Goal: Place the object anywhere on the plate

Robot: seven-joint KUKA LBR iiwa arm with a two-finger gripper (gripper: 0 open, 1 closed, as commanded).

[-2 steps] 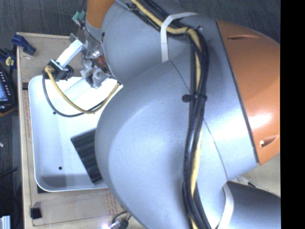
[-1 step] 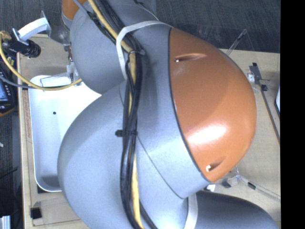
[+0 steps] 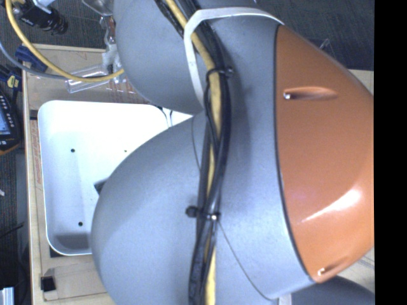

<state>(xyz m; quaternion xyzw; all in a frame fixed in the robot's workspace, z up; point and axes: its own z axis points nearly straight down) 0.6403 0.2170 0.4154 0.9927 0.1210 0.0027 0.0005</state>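
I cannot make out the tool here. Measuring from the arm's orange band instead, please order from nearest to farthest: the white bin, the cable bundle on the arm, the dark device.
1. Cable bundle: on the arm, beside the orange band.
2. White bin: farther left, partly under the arm.
3. Dark device: at the left edge, outside the bin.

Bright, perhaps overexposed bin (image 3: 63, 170) (soft focus)

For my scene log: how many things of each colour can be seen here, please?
White: 1, the bin
Grey and orange: 1, the arm
Yellow: 1, the cable
Total: 3
The arm covers the rest of the bench, so anything under it cannot be counted.
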